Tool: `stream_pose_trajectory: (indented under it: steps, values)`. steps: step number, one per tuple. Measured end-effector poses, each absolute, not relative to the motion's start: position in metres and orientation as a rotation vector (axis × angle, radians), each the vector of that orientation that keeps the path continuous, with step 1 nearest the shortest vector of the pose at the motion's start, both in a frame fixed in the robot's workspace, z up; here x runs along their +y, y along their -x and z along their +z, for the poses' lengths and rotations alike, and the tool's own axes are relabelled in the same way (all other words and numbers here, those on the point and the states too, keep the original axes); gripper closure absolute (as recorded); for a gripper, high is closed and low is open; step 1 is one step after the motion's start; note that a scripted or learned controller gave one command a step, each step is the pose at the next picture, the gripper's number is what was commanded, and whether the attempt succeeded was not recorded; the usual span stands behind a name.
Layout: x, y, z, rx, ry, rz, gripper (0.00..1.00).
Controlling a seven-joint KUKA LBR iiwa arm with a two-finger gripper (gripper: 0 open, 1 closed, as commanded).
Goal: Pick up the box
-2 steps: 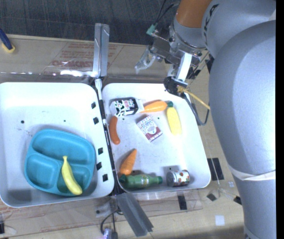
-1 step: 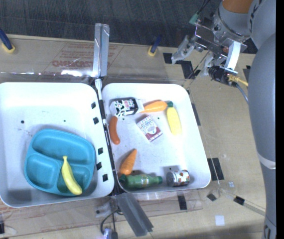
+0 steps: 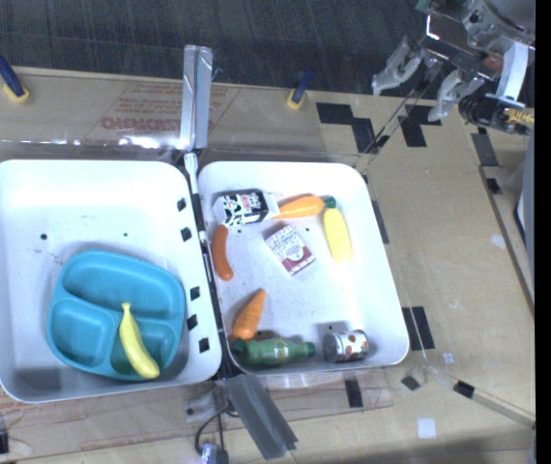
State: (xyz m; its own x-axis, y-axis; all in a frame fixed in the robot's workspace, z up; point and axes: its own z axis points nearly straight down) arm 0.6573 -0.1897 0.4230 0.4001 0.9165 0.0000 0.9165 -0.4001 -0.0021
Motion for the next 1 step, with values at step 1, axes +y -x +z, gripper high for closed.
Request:
stream_pose_trajectory:
  steps: [1]
  values:
    - [-0.1964,-0.6577,0.441,-1.588,2.708,0.003,0.0]
